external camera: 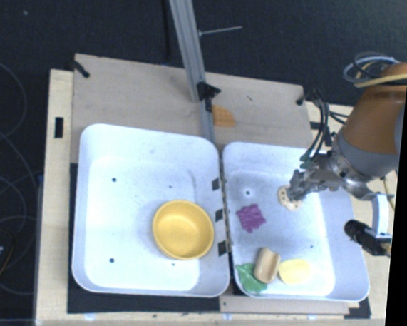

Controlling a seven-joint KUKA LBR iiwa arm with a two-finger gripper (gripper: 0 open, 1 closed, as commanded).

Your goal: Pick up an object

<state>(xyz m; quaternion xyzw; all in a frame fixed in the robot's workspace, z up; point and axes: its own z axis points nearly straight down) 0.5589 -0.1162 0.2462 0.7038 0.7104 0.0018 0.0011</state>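
Note:
My gripper [295, 190] hangs low over the upper middle of the right bin [340, 229], reaching in from the right. A small beige round piece [285, 197] lies right at its tip, partly covered by it; I cannot tell whether it is gripped. A purple crumpled object [250, 217] lies just left and below. Near the bin's front edge sit a tan cylinder [266, 264], a yellow lump [294, 271] and a green piece [248, 278] close together.
A yellow bowl [183, 230] rests in the left bin [108, 185], near the divider. A grey metal bar [190, 43] slants down from the top to the bins' shared edge. Cables and a black part [365, 235] hang by the arm at the right.

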